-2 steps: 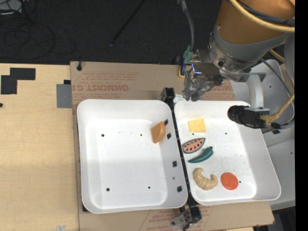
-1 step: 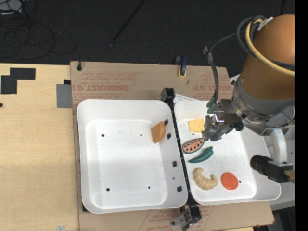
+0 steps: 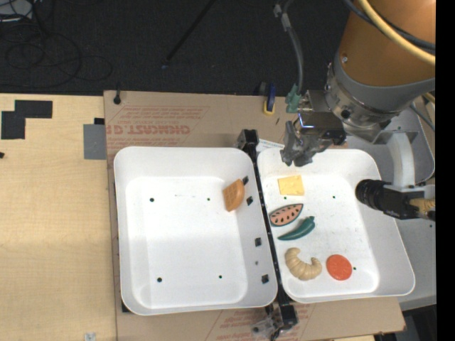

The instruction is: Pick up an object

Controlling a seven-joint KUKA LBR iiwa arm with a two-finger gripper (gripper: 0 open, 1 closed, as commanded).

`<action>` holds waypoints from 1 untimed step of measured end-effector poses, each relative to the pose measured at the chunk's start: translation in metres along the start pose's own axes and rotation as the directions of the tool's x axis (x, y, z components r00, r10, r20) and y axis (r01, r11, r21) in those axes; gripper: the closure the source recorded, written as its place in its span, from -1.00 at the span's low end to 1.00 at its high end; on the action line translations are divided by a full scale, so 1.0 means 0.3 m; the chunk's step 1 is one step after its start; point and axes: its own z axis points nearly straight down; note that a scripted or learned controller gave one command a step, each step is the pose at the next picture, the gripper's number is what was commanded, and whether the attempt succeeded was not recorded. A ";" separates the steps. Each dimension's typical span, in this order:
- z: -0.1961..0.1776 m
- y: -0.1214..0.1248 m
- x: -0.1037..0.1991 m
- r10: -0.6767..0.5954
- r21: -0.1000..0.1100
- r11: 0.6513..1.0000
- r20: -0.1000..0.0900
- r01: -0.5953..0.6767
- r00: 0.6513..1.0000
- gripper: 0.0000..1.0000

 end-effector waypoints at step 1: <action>0.039 0.285 0.022 0.003 0.001 1.000 0.001 -0.003 1.000 1.00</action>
